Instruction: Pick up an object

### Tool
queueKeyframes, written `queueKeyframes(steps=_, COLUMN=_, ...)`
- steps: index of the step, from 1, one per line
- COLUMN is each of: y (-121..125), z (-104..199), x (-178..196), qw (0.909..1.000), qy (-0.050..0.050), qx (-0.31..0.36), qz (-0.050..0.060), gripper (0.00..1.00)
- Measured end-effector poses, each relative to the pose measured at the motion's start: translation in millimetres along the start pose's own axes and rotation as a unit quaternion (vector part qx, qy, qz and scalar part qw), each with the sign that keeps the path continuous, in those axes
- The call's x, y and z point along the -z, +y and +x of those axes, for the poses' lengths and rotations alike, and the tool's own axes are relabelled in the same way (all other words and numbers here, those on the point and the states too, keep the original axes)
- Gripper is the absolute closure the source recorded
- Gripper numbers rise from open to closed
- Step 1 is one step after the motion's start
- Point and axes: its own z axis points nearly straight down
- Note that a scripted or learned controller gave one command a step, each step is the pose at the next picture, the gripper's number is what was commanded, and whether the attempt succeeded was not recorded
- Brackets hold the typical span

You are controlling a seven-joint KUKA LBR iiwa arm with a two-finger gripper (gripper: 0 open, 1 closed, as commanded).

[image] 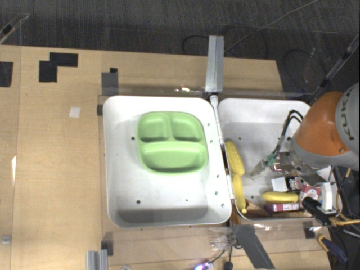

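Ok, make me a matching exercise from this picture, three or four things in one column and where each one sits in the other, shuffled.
Things:
1. green divided plate
2. corn cob
3. banana
4. arm's orange band

Places:
A. right bin, along its left wall
B. over the right bin's right side
C. middle of the left bin
D. right bin, near its front edge

Pairs: 1-C, 2-A, 3-D, 4-B
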Motion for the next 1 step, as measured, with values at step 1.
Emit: queueKeyframes(steps=1, y=-16.2, z=-61.0, x=-0.1, qw=0.9796, qy=0.012, qx=0.201, qz=-0.003, gripper=0.0)
